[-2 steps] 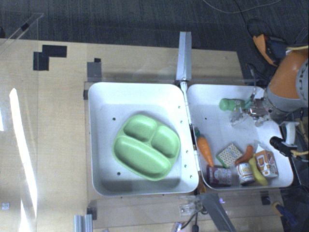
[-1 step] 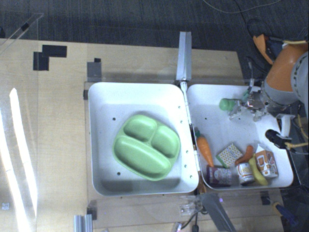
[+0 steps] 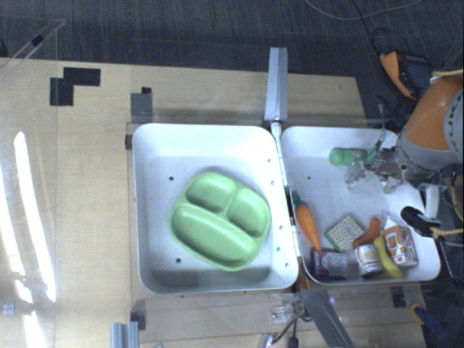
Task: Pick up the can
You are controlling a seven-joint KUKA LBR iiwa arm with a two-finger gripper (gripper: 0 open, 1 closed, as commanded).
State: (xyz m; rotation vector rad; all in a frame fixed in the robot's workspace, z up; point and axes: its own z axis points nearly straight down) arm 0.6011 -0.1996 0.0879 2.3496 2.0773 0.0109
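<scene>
The can is small, with a silver top and a printed label. It stands near the front edge of the right bin, between a dark purple packet and a banana. My gripper hangs over the back right part of that bin, just right of a green bottle. It is well behind the can and apart from it. Its fingers look spread open with nothing between them.
A carrot, a green patterned box, an orange piece and an orange-and-white carton crowd the right bin's front. A green divided plate lies in the left bin. A metal divider post stands behind both bins.
</scene>
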